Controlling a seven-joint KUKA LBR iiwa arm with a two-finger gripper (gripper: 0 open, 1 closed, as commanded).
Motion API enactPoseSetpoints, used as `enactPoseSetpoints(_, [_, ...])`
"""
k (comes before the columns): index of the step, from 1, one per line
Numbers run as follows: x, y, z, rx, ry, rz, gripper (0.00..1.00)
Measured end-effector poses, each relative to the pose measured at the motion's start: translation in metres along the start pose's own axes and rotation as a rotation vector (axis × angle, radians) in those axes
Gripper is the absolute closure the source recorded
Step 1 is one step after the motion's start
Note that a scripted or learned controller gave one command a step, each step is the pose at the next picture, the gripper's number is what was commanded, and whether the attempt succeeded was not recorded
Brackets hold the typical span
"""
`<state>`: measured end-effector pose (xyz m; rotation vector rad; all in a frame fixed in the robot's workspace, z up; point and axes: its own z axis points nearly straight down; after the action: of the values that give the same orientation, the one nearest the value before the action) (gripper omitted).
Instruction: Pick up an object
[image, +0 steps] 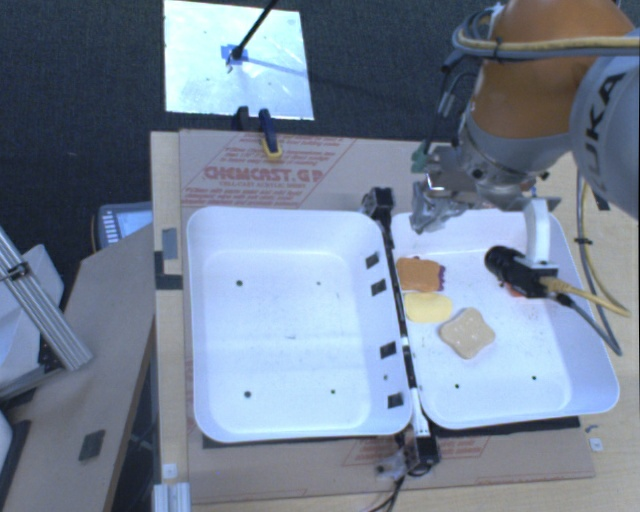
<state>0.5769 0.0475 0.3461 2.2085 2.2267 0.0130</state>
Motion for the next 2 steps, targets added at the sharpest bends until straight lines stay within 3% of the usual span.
enactPoseSetpoints(1, [-0.002,-0.058,0.019,0.012,-0.002,0.008,1.00])
enactPoseSetpoints(2, [0.042,-0.057,-0.153,-0.012,0.003,0.000,1.00])
